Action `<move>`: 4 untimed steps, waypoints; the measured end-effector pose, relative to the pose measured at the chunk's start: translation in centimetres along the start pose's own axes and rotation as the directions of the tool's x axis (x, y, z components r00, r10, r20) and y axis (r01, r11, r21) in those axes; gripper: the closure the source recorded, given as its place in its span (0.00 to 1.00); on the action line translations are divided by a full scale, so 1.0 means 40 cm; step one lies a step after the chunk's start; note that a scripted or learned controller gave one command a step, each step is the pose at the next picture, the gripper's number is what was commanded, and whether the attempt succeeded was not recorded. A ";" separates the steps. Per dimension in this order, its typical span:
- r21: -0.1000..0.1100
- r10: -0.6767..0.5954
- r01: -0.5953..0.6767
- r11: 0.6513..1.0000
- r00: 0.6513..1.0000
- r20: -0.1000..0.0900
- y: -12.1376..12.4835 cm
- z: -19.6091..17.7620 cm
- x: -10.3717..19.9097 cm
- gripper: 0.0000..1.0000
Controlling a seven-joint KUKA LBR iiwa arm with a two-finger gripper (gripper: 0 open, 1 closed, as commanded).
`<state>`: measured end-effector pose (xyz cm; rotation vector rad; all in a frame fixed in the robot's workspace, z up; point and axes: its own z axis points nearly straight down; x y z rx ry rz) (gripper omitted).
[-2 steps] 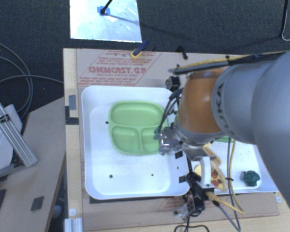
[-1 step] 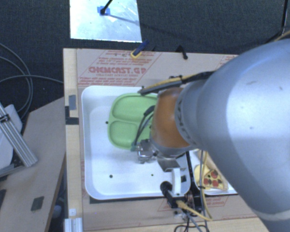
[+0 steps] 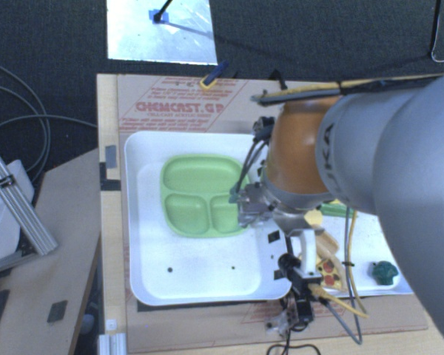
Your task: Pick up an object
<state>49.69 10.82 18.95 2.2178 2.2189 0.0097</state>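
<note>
1. Dark carpet (image 3: 44, 35) surrounds a tabletop (image 3: 177, 103) covered by printed brown board, which bears the two white bins.
2. Lying flat in the left bin (image 3: 144, 272), the green plate (image 3: 200, 194) is a shallow tray with three compartments. It sits in that bin's far half, and bare white floor lies on the near side of the plate.
3. The gripper (image 3: 246, 207) hangs at the plate's right edge, over the small right-hand compartment. Whether it is released or clenched cannot be told, since the wrist covers it, and nothing is seen held.
4. Right of the plate, past the arm, a dark green lump (image 3: 385, 272) lies in the right bin (image 3: 366, 235).
5. The plate is probably light, stiff, smooth plastic, so it may slip or tilt when lifted. The raised rim nearest the gripper, or a divider wall, looks like the best hold, because the flat floor offers nothing to pinch.
</note>
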 end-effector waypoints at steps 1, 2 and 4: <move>-0.013 -0.007 0.007 1.000 1.000 -0.004 0.161 -0.629 0.116 1.00; 0.021 0.003 -0.003 1.000 1.000 0.004 0.009 -0.269 0.031 1.00; -0.002 -0.012 0.012 1.000 1.000 -0.005 -0.023 -0.270 0.291 1.00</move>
